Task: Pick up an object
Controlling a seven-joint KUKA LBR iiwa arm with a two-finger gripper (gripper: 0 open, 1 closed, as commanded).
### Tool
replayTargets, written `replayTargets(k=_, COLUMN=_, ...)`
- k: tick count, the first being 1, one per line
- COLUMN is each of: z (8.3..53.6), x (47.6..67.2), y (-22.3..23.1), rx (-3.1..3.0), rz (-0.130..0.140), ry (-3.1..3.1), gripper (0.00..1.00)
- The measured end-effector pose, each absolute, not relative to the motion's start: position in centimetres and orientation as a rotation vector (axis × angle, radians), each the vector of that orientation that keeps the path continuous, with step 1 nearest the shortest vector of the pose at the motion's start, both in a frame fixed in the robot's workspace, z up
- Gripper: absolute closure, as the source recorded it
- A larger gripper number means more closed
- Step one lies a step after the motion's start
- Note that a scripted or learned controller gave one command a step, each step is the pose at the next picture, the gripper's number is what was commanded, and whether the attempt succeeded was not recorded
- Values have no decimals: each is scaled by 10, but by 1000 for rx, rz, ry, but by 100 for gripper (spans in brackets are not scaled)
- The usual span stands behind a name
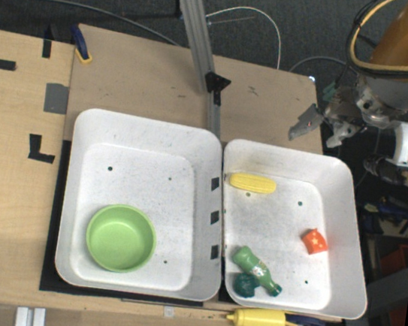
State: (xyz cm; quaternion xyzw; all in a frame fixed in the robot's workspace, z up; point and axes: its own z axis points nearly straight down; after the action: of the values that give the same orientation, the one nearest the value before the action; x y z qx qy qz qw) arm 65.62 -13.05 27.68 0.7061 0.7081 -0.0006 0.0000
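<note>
Up top right, the arm with its orange band sits beyond the far right corner of the right bin, over the bench edge, not over the bin floor. Gripper hangs just past that bin's far rim; one grey finger sticks out toward the left, a darker part beside it. How wide the fingers stand, can't tell from this angle. Nothing visible between them, touching nothing in the bin.

Right bin contents, all well apart from the gripper: yellow corn cob lying flat near the far rim; small orange block toward the right wall; green bottle on its side near the front rim, a dark teal piece touching its lower side.

Yellow mustard bottle lies on the bench just outside the right bin's front rim.

Left bin touches the right bin's left wall; green bowl upright in its front left area.
</note>
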Motion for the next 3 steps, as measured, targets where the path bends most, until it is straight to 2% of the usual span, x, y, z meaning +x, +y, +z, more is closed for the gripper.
replayTargets(k=1, z=277, x=656, y=-131, rx=2218, rz=-3, ry=2224, gripper=0)
replayTargets(k=3, z=169, x=663, y=-145, rx=2223, rz=-9, ry=2225, gripper=0)
